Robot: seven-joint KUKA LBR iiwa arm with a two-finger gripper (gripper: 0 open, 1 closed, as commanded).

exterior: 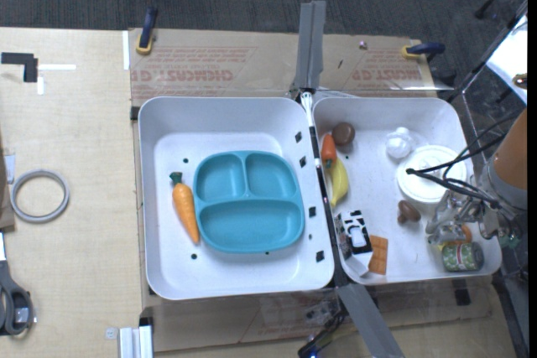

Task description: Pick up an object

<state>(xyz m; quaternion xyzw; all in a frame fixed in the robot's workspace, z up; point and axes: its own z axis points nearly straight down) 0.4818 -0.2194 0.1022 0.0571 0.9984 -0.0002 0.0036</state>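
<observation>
My gripper (pixel 450 224) hangs low at the right edge of the right bin (pixel 382 103), just above a green can (pixel 462 256) lying on its side. A round white tub (pixel 428 176) and a small brown piece (pixel 409 213) lie to its left. Further left in the same bin are a yellow banana (pixel 338 180), an orange-red piece (pixel 328 148), a brown ball (pixel 342 133), a small white object (pixel 399 144), a black-and-white item (pixel 357 232) and an orange block (pixel 378 255). In the left bin (pixel 151 205) a carrot (pixel 185 209) lies beside a blue divided plate (pixel 249 201).
Black cables (pixel 436 169) cross the white tub toward the arm. A grey tape roll (pixel 38 195) and scissors (pixel 15 306) lie on the bench at far left. Clamps (pixel 148 30) hold cardboard behind the bins.
</observation>
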